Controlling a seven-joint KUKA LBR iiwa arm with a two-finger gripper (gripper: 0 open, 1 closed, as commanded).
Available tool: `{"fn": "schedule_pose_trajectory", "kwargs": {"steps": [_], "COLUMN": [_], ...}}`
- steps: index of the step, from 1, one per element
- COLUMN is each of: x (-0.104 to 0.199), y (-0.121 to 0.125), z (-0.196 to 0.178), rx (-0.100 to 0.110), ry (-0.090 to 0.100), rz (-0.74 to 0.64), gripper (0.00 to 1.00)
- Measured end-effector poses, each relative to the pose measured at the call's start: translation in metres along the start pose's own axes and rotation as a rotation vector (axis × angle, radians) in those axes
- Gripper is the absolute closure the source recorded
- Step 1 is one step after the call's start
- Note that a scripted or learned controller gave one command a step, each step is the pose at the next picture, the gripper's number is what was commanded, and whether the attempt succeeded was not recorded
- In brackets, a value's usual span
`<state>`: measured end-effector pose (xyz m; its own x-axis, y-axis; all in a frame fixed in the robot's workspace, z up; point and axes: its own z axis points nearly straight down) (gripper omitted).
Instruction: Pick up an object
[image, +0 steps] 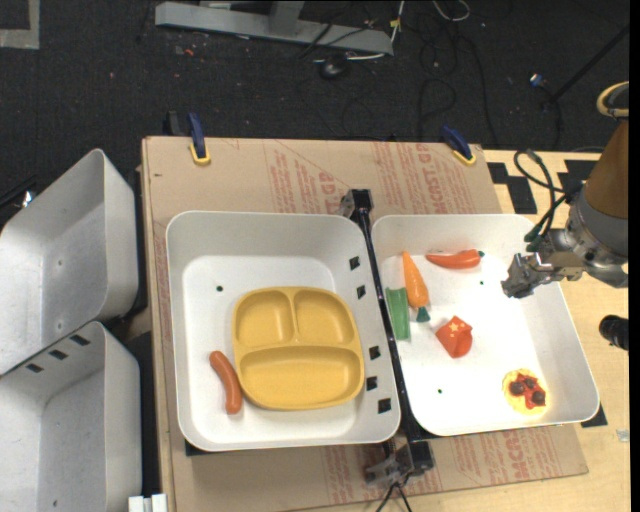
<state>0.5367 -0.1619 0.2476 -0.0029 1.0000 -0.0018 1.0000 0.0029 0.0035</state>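
Camera view: the gripper (521, 277) hangs over the right edge of the right bin (570, 330), apart from every item, and its opening width cannot be determined. The right bin contains a red chili pepper (453, 259), a carrot (415, 280) touching a green piece (399, 311), a red bell pepper (454, 336) and a small pizza (526, 390); the left bin (190, 300) holds a yellow divided tray (297, 347) with a sausage (227, 381) just beside its left edge

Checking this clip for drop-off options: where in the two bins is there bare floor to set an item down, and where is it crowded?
Right bin: bare floor between the strawberry and the pizza piece, and along the near edge. Crowded by the divider, where carrot, green piece and chili cluster. Left bin: the yellow tray and sausage leave the far strip bare.
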Motion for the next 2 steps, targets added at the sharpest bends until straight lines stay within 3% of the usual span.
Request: {"fn": "schedule_pose_trajectory", "kwargs": {"steps": [2], "x": [0.103], "y": [0.018], "z": [0.021], "rx": [0.006], "ry": [0.003], "rz": [-0.005], "gripper": [1.0]}}
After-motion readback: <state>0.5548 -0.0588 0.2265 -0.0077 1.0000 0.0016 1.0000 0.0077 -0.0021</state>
